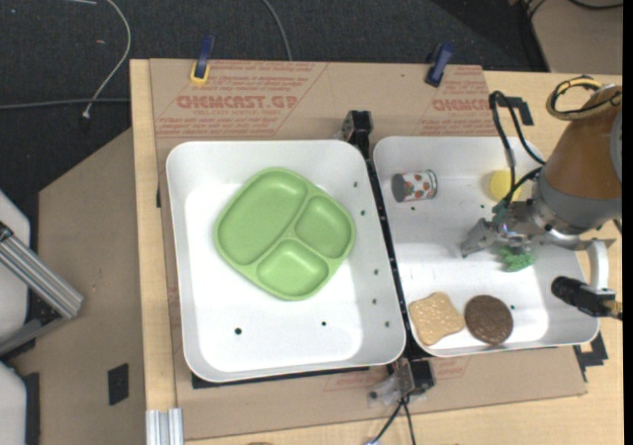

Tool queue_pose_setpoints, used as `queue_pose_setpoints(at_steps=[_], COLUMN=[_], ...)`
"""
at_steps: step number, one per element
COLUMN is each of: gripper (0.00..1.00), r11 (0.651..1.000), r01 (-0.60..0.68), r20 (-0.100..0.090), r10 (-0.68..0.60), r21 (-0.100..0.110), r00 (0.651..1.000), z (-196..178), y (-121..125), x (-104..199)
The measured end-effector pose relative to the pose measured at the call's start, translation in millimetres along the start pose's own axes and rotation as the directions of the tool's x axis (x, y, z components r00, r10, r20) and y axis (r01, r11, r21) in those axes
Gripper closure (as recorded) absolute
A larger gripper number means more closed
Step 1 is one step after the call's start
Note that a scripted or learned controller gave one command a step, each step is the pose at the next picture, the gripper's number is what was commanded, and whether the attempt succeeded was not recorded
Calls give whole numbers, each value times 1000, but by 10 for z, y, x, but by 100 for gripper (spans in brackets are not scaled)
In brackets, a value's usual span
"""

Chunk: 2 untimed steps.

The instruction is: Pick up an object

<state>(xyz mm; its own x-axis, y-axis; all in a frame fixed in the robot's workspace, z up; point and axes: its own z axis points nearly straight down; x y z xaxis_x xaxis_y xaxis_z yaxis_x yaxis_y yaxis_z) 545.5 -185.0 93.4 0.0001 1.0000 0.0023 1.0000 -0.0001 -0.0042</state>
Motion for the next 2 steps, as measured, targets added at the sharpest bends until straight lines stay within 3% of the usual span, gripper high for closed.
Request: queue_pose_setpoints(at_steps=[1, 2], gripper=[0, 100], r11=[1000, 1000], r01=[0, -1], r20=[6, 11], r10=[0, 2], r21=[-11, -19], r00=[1000, 1000], z=[43, -87], y=[27, 46], x=[-16, -34])
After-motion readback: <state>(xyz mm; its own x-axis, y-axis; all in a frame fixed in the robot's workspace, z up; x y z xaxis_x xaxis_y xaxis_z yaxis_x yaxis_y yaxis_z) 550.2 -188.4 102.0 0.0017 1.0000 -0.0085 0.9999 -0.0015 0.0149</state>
